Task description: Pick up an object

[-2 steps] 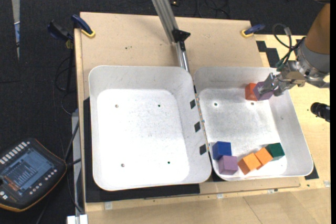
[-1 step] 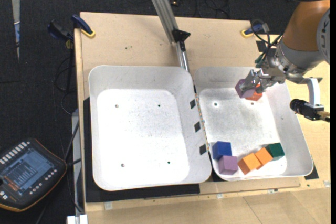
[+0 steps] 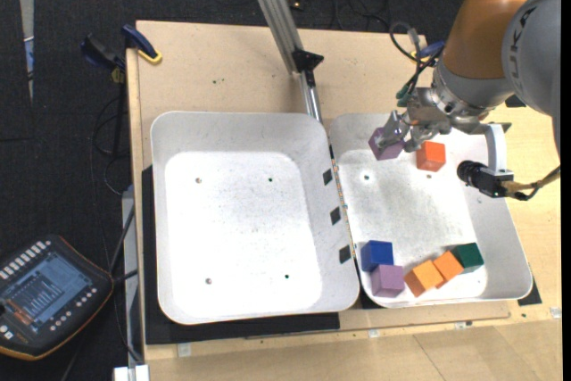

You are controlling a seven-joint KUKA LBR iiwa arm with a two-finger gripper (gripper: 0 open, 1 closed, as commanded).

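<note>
Pincer (image 3: 399, 136) with purple block (image 3: 386, 144) between its fingers, above right bin (image 3: 500, 232)

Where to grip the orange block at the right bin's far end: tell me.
Probably from straight above, closing on two opposite side faces of the orange block: it sits flat and alone, apart from the clustered blocks near the front.

The arm (image 3: 526, 40) bears partly visible lettering, seemingly "KUKA".
</note>
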